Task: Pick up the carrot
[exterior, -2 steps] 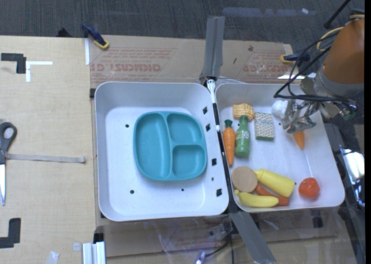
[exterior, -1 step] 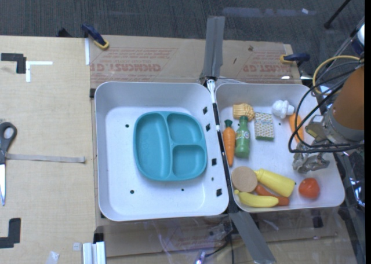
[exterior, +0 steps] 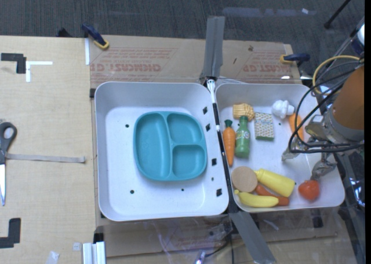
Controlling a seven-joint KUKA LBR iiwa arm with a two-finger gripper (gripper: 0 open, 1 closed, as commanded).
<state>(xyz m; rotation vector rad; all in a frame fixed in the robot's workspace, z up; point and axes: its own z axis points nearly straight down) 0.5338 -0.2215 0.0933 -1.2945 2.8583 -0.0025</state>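
Showing the arrangement before any grasp: the carrot (exterior: 229, 144) lies lengthwise along the left wall of the right bin (exterior: 330, 199), green top toward the far side, tip toward the near side, touching or just beside a green bottle (exterior: 242, 136) on its right. This placement matters, since the bin wall on one flank and the bottle on the other leave little room for fingers to straddle the carrot across its width; an approach from above, with fingers set along its free ends or slipped into the narrow gaps, would probably be needed.

The claw (exterior: 304, 158) hangs over the right part of the same bin, well apart from the carrot, its two dark fingers spread and nothing between them. Between claw and carrot lie a checked sponge-like block (exterior: 265, 125), a corn cob (exterior: 243, 110) and a white piece (exterior: 282, 107). Toward the near side rest a tan disc (exterior: 245, 179), a yellow bottle (exterior: 275, 182), a banana (exterior: 258, 200) and a tomato (exterior: 309, 190).

The left bin (exterior: 104, 158) holds a teal divided plate (exterior: 170, 146). Scissors (exterior: 4, 153) lie at the counter (exterior: 46, 141) edge.
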